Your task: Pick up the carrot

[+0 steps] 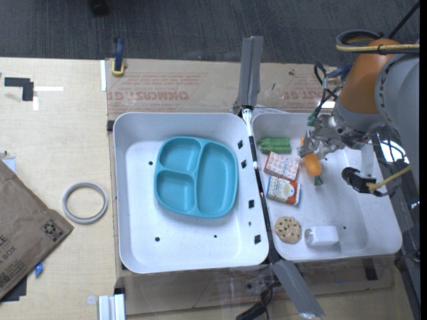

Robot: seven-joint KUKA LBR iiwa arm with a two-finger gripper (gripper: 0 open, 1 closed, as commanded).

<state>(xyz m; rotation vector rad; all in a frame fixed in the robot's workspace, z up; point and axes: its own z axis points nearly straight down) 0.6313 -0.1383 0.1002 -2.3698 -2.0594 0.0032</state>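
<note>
Carrot (312, 165) in the right bin (347, 242), beside the two snack boxes (282, 178). Claw (313, 149) right over it, low, ready to grab. Open or shut? Cannot tell from here.

Arm (390, 89): bulky grey casing, rounded orange band above wrist. Black and yellow cables loop around wrist. Gripper (313, 149): small metallic grey assembly, dark fittings.

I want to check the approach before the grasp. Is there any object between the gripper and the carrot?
Nothing visible does. The gripper is right at the carrot in the right bin; the two small cartons lie beside it, toward the divider.
</note>
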